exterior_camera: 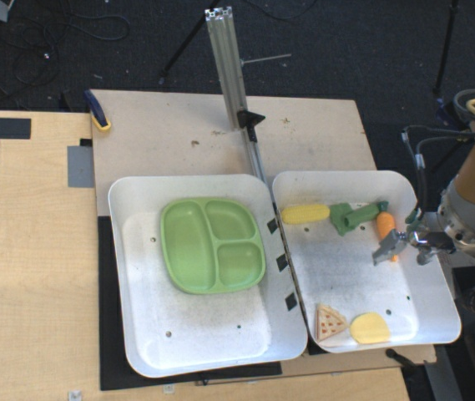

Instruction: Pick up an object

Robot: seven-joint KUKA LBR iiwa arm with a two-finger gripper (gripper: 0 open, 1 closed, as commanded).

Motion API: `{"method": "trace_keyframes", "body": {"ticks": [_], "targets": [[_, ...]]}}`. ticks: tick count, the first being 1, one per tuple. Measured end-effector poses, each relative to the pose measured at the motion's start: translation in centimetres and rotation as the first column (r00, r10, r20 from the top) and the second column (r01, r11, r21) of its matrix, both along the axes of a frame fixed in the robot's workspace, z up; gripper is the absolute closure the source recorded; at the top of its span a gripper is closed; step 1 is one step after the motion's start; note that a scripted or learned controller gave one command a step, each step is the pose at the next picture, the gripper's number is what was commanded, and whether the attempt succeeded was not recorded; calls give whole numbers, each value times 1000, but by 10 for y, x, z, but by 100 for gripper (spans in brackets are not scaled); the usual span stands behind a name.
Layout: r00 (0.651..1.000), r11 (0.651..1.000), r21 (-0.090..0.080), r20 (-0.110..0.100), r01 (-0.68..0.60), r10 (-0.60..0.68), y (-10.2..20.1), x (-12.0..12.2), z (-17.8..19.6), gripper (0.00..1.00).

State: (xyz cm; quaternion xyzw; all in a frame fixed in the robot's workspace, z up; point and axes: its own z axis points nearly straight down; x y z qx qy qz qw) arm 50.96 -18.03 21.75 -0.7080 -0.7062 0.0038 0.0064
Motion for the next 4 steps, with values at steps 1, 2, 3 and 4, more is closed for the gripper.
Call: {"method": "trace_keyframes", "body": {"ticks": [1, 2, 3, 4], "targets": [[1000, 1000, -2, 11, -2, 2, 0, 3, 6, 0], [1000, 1000, -2, 7, -2, 2, -4, 6, -40, 0], [1000, 1000, -1, 7, -2, 2, -3, 5, -84, 0], [1000, 1000, -1, 13, -2, 2, -3, 7, -127, 0]]}}
